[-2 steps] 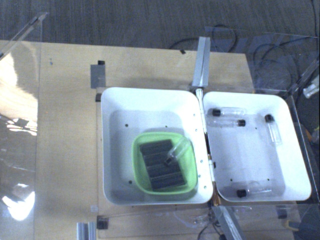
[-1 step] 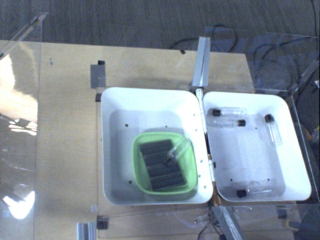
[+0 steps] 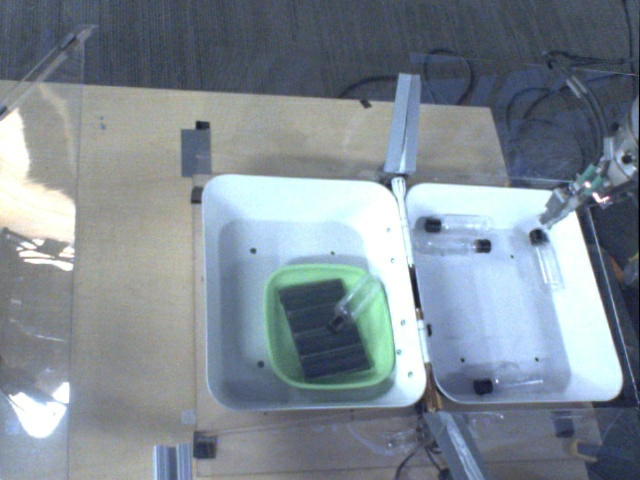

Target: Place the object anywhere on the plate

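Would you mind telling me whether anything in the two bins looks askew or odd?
One clear plastic tube with a black cap lies tilted across the dark ribbed block on the green square plate, leaning over its rim. Otherwise nothing stands out.

A clear tube (image 3: 355,303) with a black cap lies tilted on the green plate (image 3: 283,298), resting on the dark block (image 3: 322,330) in the plate. The plate sits in the left bin (image 3: 225,268).
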Available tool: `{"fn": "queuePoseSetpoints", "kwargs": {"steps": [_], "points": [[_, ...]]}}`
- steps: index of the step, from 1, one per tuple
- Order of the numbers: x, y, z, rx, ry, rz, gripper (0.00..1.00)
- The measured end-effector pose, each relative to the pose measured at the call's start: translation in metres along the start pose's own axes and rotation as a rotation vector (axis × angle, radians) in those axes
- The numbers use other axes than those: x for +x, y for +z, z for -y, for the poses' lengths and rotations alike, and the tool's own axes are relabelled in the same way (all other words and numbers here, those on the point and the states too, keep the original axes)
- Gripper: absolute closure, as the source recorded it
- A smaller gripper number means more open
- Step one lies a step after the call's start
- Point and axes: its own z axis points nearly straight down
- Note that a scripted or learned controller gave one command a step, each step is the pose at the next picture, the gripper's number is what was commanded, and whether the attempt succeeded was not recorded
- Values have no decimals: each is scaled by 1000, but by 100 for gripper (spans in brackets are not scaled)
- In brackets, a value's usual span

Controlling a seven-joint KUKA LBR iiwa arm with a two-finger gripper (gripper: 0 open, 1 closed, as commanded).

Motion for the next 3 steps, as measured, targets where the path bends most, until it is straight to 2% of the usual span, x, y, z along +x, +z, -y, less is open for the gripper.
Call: {"fn": "queuePoseSetpoints", "kwargs": {"steps": [1, 2, 3], "points": [[20, 119, 2, 1, -124, -2, 100], [50, 164, 18, -1, -450, -2, 100], [50, 164, 18, -1, -450, -2, 0]]}}
